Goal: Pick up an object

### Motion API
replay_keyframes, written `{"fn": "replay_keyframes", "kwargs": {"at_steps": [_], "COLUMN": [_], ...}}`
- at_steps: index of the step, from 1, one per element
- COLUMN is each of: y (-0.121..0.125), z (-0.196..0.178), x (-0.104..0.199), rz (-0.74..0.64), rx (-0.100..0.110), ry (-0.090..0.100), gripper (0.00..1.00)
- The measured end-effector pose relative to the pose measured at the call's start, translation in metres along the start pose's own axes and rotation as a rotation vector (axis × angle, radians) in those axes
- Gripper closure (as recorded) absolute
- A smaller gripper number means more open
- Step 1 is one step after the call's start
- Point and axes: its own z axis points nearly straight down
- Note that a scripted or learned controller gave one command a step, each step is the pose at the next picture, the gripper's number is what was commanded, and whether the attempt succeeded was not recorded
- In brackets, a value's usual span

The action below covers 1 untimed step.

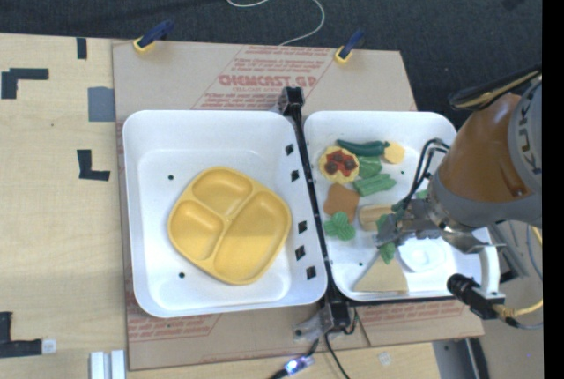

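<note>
Two bins sit on the tabletop; the left one holds a yellow plate (231,224), the right bin (441,123) a cluster of toy food. The pincer (394,226) hangs low among that food, beside a green piece (340,228); whether it grips anything I cannot tell. Probably the reach-and-grasp step; next comes a firm closure, then a straight lift.

My targets are toy foods clustered in the right bin (441,126): a pizza slice (339,162), a dark green pepper (361,145), a brown block (341,200), broccoli (340,228), and a tan wedge (381,278) near the front wall.
</note>
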Motion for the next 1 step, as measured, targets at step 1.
{"fn": "replay_keyframes", "kwargs": {"at_steps": [1], "y": [0.0047], "z": [-0.0622], "x": [0.0014], "rz": [-0.002], "rx": [-0.002], "ry": [-0.001], "gripper": [1.00]}}
